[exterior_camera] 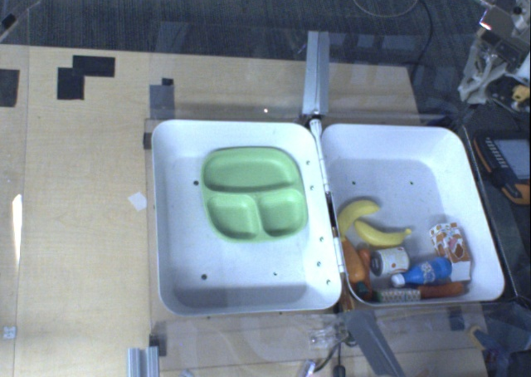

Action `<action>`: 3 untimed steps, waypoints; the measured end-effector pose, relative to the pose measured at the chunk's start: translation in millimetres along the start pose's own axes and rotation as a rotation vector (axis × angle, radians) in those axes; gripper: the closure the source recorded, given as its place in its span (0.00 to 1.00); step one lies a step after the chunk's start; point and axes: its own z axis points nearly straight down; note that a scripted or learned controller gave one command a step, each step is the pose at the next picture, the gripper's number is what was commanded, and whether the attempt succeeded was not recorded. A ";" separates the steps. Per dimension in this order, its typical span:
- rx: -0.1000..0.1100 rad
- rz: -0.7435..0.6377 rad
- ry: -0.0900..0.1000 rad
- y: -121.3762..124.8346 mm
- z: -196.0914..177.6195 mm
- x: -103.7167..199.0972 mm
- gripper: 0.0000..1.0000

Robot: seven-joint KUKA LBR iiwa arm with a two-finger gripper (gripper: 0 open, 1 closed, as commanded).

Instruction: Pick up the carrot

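The carrot (436, 290) is a long orange-red piece lying flat along the front wall of the right bin (415, 159), its greenish end pointing left. A blue bottle (427, 272) lies right behind it, touching or nearly so. The gripper (481, 75) hangs at the far upper right, outside the bins and well away from the carrot, with nothing seen in it.
Crowded into the right bin's front are a banana (373, 227), a small can (388, 263), a patterned carton (450, 244) and a round orange item (357, 266) by the left wall. The left bin (178, 267) holds a green divided tray (253, 193). A metal post (314, 76) stands behind the bins.
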 end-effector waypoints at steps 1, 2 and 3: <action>0.001 -0.059 -0.002 96.2 58.3 -19.9 1.00; -0.004 -0.069 -0.001 96.0 46.2 -16.8 1.00; 0.002 -0.183 0.000 80.7 167.4 0.9 1.00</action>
